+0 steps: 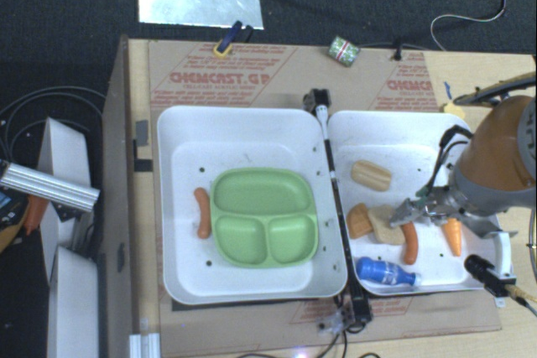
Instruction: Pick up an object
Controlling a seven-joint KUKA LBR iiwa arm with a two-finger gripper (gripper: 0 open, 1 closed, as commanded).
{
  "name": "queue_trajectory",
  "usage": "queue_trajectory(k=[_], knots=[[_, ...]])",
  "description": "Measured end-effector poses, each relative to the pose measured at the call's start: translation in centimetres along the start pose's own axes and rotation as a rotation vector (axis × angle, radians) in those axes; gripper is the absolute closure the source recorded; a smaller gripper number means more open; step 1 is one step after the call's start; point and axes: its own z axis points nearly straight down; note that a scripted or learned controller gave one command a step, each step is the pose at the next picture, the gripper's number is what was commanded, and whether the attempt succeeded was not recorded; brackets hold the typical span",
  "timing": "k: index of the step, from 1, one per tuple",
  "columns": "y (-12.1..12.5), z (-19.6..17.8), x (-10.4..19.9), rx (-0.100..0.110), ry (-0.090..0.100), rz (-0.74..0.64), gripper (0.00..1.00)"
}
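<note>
The tool [409, 214] hangs low in the right bin [394, 130], its grip state unclear; the sausage [410, 243] lies just below it, long axis roughly upright in view

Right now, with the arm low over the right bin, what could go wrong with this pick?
1. The end effector sits amid a tight cluster: a sausage, a bread slice and a carrot. It may catch two items or nudge one aside.
2. The sausage is rounded and may slip out as the arm lifts.
3. The blue bottle lies near the right bin's front wall and could be pushed against it.
</note>
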Motion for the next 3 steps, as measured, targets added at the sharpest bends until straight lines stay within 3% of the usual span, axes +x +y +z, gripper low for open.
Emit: queue_trajectory(k=[1,2,3], knots=[[-1.2,1.0,0.3,-0.016,-0.005,0.002,0.0],[-1.2,0.1,0.3,-0.014,-0.003,0.0,1.0],[1.5,-8.5,10.0,0.002,0.004,-0.003,1.0]])
